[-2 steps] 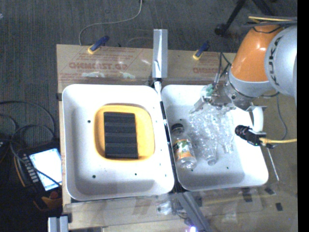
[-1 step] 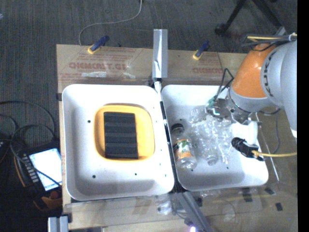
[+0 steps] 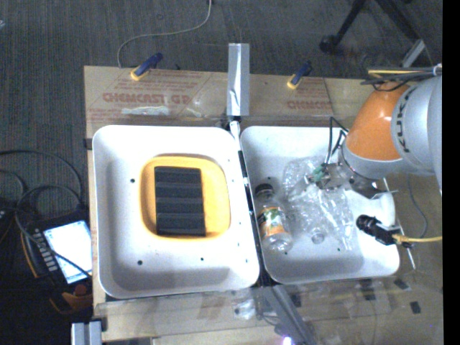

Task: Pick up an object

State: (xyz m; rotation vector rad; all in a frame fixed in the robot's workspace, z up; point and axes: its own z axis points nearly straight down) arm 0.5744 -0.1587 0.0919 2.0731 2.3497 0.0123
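A cardboard-topped bench [image 3: 165, 99] on dark carpet carries 2 shallow white bins. The left bin [image 3: 115, 192] holds a yellow tray with a black ribbed insert [image 3: 183, 196]. In the right bin [image 3: 374, 261], a small clear bottle with an orange label [image 3: 272, 221] lies at 9 o'clock of crumpled clear plastic [image 3: 320, 200]. The gripper [image 3: 332, 177] hangs over that plastic at about 1 o'clock, probably aiming there; I cannot tell its state.
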